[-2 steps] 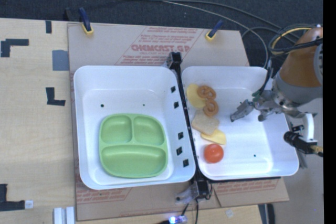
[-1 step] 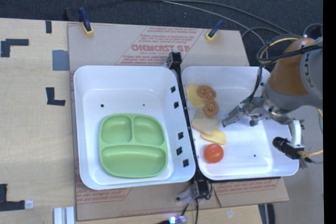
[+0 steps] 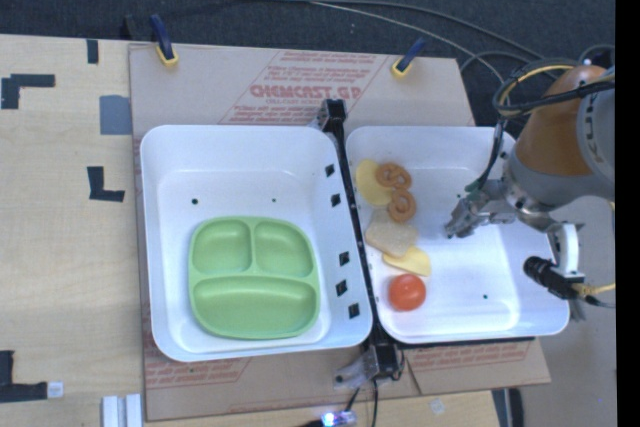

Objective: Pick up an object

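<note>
Small food pieces clustered in the right bin [image 3: 500,315], all toward its left wall: red tomato-like ball [image 3: 406,292] nearest the front edge; yellow wedge [image 3: 409,262] just behind it, touching a pale bread-like slice [image 3: 390,237]; two brown pretzel-like twists, one [image 3: 402,206] just behind the slice and another [image 3: 393,177] farther back, overlapping a pale yellow round piece [image 3: 368,182]. None lifted, all lying on the bin floor. End effector [image 3: 464,220] low inside the same bin, right of the twists and apart from them, nothing visible between its tips; open or closed not discernible at this size and blur. Grey arm [image 3: 545,180] with orange band [image 3: 555,130] entering over the bin's right wall, cables looped above the wrist. Left of the right bin, touching along a shared black-clipped divide, left bin [image 3: 160,165] holding a green three-compartment plate [image 3: 254,277] toward its front. Both bins on a brown cardboard sheet [image 3: 300,80], clamped at the back by two blue-and-yellow clips [image 3: 163,43]. Cardboard resting on the light wood counter [image 3: 60,235] bearing dark tape marks. Dark floor with cables beyond the back edge.
</note>
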### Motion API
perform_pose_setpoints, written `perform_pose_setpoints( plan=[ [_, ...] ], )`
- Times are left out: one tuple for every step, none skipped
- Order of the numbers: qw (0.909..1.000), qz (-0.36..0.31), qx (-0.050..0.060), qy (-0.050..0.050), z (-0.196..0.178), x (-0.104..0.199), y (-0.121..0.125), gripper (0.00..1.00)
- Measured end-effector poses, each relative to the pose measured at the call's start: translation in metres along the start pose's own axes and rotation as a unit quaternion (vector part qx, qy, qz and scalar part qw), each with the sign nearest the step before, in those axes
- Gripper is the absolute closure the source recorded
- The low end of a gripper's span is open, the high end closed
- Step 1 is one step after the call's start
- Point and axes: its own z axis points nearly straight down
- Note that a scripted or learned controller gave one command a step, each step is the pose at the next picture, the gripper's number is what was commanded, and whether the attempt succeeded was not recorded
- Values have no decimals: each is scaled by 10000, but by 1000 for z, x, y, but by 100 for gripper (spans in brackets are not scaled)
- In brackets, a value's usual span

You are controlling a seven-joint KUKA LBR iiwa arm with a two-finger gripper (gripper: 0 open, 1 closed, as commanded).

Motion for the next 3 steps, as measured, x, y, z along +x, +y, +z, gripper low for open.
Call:
perform_pose_setpoints(
  plan=[
    [10000,3,-23,-4,-43,3,6,100],
    [10000,3,-32,-9,-105,2,13,100],
    [10000,4,-29,-7,-141,2,14,100]
  ],
)
